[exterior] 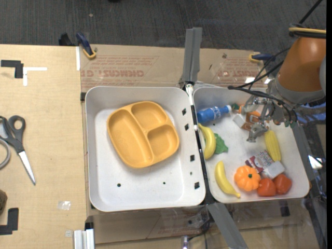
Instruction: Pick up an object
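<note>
My gripper (258,128) hangs over the back middle of the right bin (234,154), at the end of the grey arm with its orange band (306,56). A small orange-red object (250,119) lies right beside it on the left, and whether they touch is unclear. A yellow corn cob (272,145) lies just to the gripper's right. A blue bottle (211,114) lies at the bin's back left. Nearby are a banana (209,141) on a green leafy piece (222,145), a second banana (225,179), an orange pumpkin (246,178), red fruit (275,184) and a small packet (265,162).
The left bin (92,154) holds a yellow divided plate (142,134). A grey divider bar (192,56) runs back between the bins. Scissors (18,144) lie on the wooden bench at the far left, and cables (254,87) trail by the wrist.
</note>
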Robot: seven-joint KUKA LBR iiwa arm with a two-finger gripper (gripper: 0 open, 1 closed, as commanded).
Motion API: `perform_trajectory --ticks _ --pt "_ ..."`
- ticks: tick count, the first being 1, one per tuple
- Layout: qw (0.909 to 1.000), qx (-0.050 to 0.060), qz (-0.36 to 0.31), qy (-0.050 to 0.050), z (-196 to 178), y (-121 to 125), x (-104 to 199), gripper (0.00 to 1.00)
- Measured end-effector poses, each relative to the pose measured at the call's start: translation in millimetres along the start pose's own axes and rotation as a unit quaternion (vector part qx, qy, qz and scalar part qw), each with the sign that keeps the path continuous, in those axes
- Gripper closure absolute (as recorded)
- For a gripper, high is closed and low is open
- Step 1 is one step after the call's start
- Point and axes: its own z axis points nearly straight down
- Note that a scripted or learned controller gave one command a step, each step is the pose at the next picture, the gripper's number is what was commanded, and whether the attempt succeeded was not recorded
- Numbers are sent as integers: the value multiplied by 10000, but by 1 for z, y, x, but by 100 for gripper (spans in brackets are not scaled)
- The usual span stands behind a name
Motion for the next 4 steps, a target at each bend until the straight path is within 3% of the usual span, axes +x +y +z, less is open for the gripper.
perform_trajectory --ticks 1,2,3,4 --pt "9987 -16 502 -19 6 -12 -9 0" --pt "9976 -14 690 58 11 -21 -30 0" --pt "9935 -15 1138 100 15 -39 -10 0" --pt "9822 9 1875 121 20 -45 59 0"
